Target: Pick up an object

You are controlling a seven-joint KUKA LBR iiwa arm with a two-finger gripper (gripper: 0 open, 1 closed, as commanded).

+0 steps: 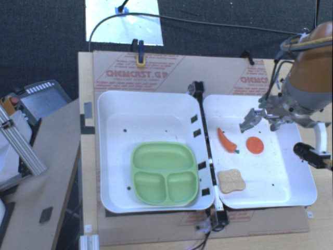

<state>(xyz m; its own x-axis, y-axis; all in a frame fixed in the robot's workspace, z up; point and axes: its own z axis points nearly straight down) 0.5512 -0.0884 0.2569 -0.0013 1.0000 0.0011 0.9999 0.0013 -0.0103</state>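
Nothing is picked yet: the jaws, seemingly parted and holding nothing, hang above the right bin [299, 194] near the carrot [227, 141].

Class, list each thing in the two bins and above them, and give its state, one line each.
Green tray: flat in the left bin, compartments facing up.
Carrot: lying loose in the right bin.
Orange slice: lying flat.
Cracker: lying flat.
Gripper: above the right bin, holding nothing.
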